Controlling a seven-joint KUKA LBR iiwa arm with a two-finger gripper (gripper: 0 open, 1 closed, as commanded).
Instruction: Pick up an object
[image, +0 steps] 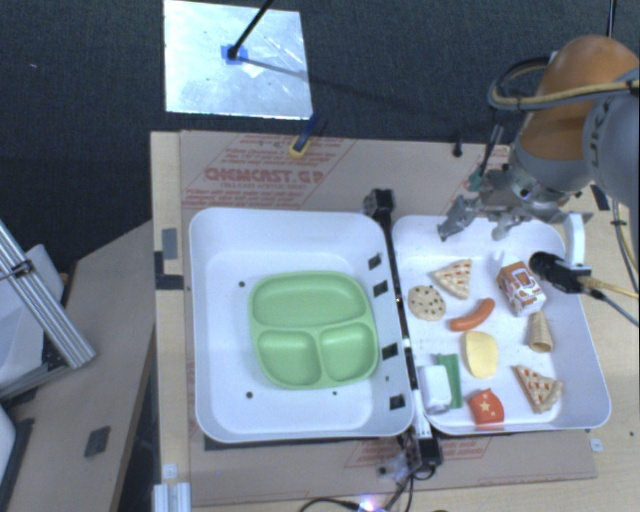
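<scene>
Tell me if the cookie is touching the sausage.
Apart. The camera view shows bare white bin floor between the cookie and the sausage.

A robotics lab, probably: beside the plywood bench (260, 170) bearing two white bins (215, 290), an aluminium frame (35, 300) stands on dark carpet (70, 120).
</scene>
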